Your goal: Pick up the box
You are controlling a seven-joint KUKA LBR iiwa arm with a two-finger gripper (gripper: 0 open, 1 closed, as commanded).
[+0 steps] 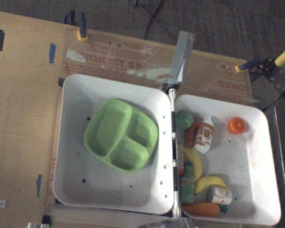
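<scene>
Lying nearest in the right bin (265,160): carrot (201,208), can (220,195), bananas (210,183). Box (204,136) farther back, by the bin's left wall, beside a sausage (191,135). Orange ball (237,125) at rear. Claw state: cannot tell.

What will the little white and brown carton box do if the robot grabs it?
The little white and brown carton box looks stiff with flat sides, so it probably won't roll. It lies beside a reddish toy, which might get bumped. It is small, so likely light.
</scene>
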